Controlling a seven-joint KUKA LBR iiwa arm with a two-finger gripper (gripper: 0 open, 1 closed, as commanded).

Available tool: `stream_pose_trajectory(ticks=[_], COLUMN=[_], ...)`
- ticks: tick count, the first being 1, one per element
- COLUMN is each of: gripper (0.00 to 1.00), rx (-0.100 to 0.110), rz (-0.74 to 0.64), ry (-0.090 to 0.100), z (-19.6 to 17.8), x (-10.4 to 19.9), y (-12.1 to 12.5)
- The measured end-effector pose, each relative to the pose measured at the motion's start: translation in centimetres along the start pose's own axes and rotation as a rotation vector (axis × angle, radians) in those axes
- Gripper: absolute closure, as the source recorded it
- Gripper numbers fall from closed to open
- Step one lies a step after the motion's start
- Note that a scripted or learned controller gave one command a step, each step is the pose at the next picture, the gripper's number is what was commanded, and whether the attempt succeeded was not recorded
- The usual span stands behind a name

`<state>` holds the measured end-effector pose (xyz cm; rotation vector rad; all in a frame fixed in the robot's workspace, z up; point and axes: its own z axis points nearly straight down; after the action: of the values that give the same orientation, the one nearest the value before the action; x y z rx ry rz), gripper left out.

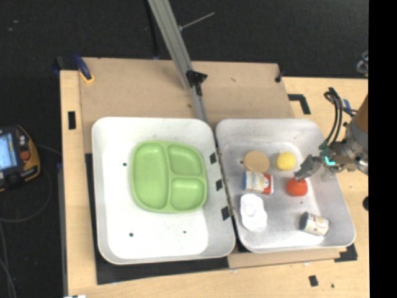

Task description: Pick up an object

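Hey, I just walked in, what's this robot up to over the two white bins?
The arm reaches in from the right and its gripper is low over the right bin, right at a red ball-like object. Whether it has a hold cannot be told. Also in that bin lie a yellow ball, a tan round disc, a small carton, a white cup-like object and a small can. The left bin holds a green divided plate.
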<state>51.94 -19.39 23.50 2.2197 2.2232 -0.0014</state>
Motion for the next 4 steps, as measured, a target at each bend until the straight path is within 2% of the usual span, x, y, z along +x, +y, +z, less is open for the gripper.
stream_pose_trajectory(ticks=[1, 3, 4], gripper=[0.0, 0.0, 0.0], rx=[-0.002, 0.002, -0.003], rz=[0.0, 0.003, 0.002], ry=[-0.001, 0.0, -0.003], z=[-0.1, 8.7, 13.5], x=[0.0, -0.5, -0.6], y=[0.1, -0.9, -0.9])
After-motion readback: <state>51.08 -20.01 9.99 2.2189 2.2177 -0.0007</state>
